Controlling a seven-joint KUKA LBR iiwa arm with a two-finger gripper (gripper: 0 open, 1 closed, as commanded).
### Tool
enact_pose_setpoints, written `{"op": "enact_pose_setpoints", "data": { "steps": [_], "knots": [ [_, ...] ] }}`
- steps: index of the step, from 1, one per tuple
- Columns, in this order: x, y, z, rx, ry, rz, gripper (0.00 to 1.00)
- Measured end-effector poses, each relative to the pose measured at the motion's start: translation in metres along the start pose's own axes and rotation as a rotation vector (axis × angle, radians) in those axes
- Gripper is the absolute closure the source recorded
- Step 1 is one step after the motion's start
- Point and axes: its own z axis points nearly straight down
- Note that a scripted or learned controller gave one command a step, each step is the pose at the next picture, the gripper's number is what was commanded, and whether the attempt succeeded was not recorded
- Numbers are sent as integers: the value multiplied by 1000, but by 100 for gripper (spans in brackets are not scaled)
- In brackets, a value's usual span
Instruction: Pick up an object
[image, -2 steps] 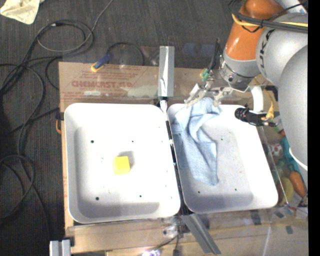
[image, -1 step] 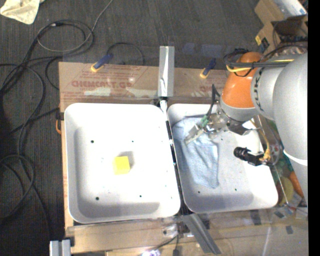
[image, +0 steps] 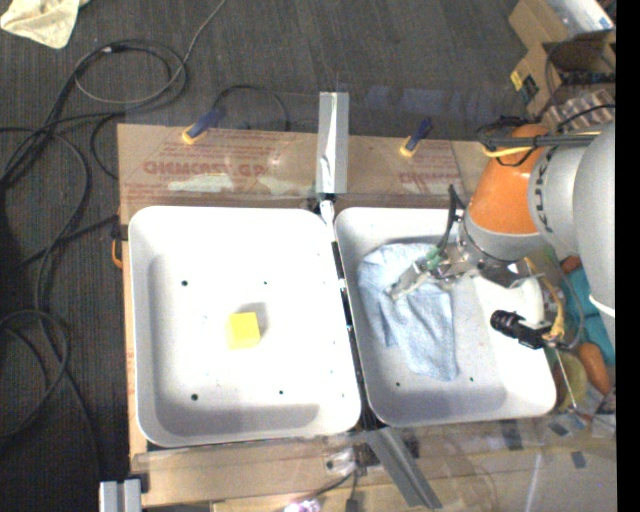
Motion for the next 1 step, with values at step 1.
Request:
{"op": "enact_pose_setpoints", "data": {
  "steps": [1],
  "knots": [
    [2,-66,1,-13,-5,40,0]
  ]
}}
